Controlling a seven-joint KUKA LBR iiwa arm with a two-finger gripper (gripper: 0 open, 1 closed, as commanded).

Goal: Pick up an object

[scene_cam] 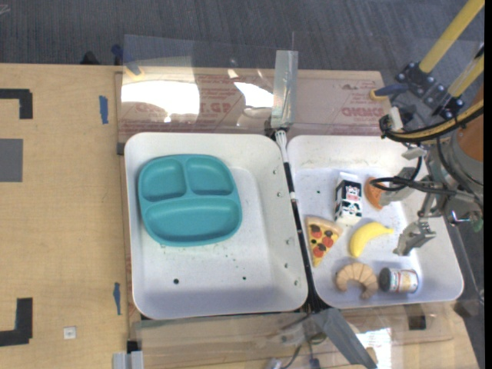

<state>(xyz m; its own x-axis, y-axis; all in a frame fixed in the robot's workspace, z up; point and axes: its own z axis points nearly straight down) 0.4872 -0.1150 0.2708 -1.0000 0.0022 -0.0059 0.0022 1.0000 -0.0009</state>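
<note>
From the camera view above the bench, two white bins sit side by side. The left bin (154, 283) holds a teal divided plate (189, 199) toward its ten o'clock corner, well apart from everything else.

The right bin (450, 283) carries all the candidates for picking: a pizza slice (321, 238) at nine o'clock by the dividing wall, a small black-and-white carton (349, 199) at eleven, an orange piece (375, 194) just beside it, a banana (367, 237) at centre, a croissant (357, 277) at seven and a can (399, 280) lying on its side at five.

The gripper (415, 238) hangs at three o'clock, just beside the banana and above the can, holding nothing; I cannot tell its opening. The spot probably suits either neighbour.
</note>
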